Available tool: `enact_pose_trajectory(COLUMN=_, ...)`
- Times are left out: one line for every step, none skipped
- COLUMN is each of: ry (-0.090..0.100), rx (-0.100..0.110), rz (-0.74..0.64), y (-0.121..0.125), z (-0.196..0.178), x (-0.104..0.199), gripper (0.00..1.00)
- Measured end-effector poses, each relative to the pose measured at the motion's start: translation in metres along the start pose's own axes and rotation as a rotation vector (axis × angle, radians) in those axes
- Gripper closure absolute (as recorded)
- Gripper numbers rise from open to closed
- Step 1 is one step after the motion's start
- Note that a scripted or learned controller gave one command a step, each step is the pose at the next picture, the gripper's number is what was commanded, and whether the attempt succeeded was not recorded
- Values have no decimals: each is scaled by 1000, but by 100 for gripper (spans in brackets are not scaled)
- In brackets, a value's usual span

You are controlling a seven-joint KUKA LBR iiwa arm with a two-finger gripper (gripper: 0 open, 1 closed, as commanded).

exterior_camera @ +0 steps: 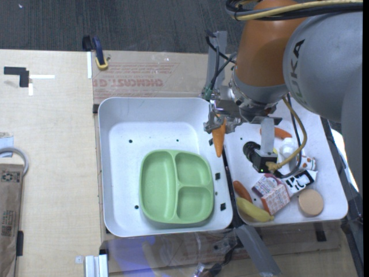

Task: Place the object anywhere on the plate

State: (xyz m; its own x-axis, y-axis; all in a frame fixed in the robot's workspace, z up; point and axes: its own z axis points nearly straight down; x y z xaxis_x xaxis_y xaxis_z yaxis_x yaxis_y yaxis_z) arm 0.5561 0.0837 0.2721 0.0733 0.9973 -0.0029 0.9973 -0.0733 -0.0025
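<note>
A robotics lab: a grey industrial arm (323, 45) with an orange band reaches over a pale wooden table (46, 143) carrying two shallow white bins (109, 154) side by side. Loose cables (300, 7) loop over the arm, a flattened cardboard sheet (150, 77) lies at the table's far edge, black tape marks (17, 74) sit near its far left corner, and dark carpet (115, 10) lies beyond.

A pale wooden bench (46, 154) bears two white bins (115, 172) side by side.
</note>
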Motion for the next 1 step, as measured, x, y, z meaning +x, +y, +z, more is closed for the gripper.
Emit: enact_pose_trajectory(ry=0, rx=0, rz=0, y=0, z=0, x=0, gripper=0)
